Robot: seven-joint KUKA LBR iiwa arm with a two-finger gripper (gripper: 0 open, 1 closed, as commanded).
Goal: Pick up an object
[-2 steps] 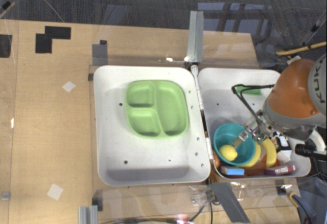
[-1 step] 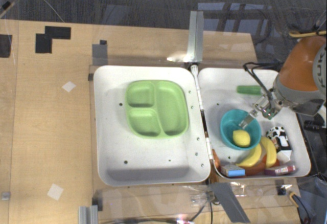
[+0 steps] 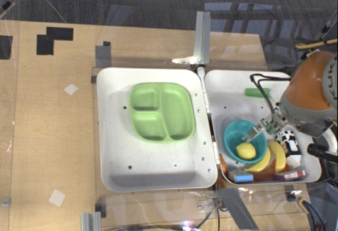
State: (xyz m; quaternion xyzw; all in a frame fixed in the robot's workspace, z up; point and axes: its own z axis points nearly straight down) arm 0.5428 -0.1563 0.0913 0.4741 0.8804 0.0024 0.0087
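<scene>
Lemon (image 3: pixel 245 151), yellow and round, sits inside teal bowl (image 3: pixel 244 140), toward the bowl's 5 o'clock side, in right bin (image 3: pixel 232 93). Just at 2 o'clock of the lemon, gripper (image 3: pixel 262 130) hangs over the bowl's rim, reaching in from 3 o'clock under grey arm (image 3: pixel 311 98) with its orange band. Cannot tell whether that gripper is spread or closed: too small and blurred; nothing seen between its tips.

Outward from the bowl: banana (image 3: pixel 272 157) curves along the bowl's 4 o'clock edge, touching or nearly touching it. At 3 o'clock of the banana, black-and-white piece (image 3: pixel 288 140) lies against the bin wall. At 6 o'clock of the bowl, small blue block (image 3: pixel 243 177) near the bin's front rim; further toward 4 o'clock, pinkish tube-like item (image 3: pixel 294 174), kind unclear. At 12 o'clock, well apart from the bowl, green stick (image 3: pixel 257 92) lies flat on the bin floor.

At 9 o'clock, beside the right bin, left bin (image 3: pixel 116 172) holds green divided plate (image 3: pixel 161 112), three compartments, roughly centred. Both bins rest on wooden counter (image 3: pixel 47 135).
</scene>
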